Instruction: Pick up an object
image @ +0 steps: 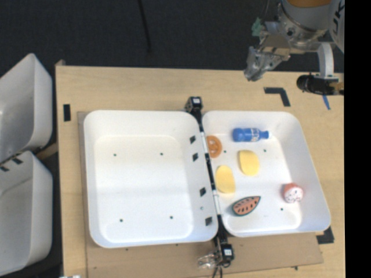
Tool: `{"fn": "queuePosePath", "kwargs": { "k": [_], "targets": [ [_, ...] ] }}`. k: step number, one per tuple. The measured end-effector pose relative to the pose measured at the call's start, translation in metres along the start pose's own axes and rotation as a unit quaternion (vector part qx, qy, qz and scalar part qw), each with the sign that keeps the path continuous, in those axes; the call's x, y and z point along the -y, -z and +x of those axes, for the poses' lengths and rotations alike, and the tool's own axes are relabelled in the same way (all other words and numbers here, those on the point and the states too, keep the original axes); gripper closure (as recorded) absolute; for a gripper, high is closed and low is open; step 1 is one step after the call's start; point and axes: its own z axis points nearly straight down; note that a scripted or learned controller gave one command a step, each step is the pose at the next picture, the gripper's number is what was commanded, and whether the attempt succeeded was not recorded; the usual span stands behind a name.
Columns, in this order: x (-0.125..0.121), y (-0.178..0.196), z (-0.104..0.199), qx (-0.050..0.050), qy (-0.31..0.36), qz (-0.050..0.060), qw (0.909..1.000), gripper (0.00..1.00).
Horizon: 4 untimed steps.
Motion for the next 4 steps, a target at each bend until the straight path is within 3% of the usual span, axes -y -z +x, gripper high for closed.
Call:
{"fn": "queuePosePath", "kwargs": {
  "k": [2, 3, 4],
  "targets": [
    [-0.008, 0.065, -0.043, 0.002, -0.005, 0.002, 1.0, 1.0],
    [-0.003, -0.067, -0.005, 0.0, -0.002, 0.011, 0.9999, 1.0],
    [-0.007, -0.035, -0.005, 0.0, -0.002, 0.002, 1.0, 1.0]
  ]
}}
